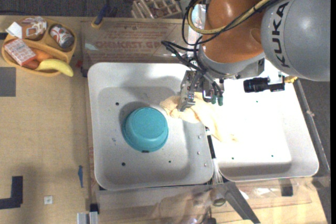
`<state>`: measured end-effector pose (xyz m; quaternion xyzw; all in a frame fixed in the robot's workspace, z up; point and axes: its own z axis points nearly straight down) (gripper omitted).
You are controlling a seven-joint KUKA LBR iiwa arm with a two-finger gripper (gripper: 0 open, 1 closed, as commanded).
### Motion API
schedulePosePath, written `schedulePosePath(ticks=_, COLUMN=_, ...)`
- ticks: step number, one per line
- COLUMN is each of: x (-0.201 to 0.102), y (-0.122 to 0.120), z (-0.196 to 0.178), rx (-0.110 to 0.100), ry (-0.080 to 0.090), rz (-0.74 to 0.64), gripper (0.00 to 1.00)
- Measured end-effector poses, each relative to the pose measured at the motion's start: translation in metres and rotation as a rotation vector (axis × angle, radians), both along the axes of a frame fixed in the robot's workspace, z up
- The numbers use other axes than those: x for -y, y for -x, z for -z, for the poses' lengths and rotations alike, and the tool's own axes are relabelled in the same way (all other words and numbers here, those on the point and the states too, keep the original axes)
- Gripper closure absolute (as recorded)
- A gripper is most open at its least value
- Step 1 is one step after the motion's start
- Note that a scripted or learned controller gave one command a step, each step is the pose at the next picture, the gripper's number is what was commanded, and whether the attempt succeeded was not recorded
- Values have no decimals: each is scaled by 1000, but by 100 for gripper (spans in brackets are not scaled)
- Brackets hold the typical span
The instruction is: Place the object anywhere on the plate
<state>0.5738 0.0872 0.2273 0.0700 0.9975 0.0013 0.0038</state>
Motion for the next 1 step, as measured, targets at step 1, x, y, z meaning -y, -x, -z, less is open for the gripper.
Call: schedulePosePath(ticks=1, x=0, y=0, z=0, rx=1, ry=0, rz=0, gripper=0)
